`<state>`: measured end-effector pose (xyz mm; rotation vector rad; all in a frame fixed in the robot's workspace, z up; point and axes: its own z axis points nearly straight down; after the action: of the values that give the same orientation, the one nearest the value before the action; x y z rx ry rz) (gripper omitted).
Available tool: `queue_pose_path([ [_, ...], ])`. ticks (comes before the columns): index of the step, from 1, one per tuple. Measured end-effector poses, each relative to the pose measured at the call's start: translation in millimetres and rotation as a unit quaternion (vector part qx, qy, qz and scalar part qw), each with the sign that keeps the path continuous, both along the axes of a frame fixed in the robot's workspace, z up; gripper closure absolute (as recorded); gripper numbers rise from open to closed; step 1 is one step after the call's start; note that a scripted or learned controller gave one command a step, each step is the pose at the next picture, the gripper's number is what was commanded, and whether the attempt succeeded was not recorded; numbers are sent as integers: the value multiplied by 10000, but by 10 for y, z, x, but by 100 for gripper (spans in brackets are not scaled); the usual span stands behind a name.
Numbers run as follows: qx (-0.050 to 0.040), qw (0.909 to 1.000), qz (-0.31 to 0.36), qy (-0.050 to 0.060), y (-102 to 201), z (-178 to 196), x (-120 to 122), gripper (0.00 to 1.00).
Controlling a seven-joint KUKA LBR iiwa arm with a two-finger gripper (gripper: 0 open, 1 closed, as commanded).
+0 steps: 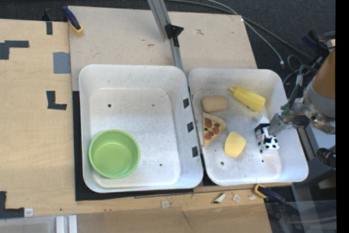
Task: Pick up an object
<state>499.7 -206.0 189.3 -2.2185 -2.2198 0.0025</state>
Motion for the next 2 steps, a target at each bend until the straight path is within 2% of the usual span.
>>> queue_pose_path([
  [1, 0, 10000, 0, 0, 0, 0, 0, 0],
  [2, 6, 10000, -4, 41, -31, -668, -15, 0],
])
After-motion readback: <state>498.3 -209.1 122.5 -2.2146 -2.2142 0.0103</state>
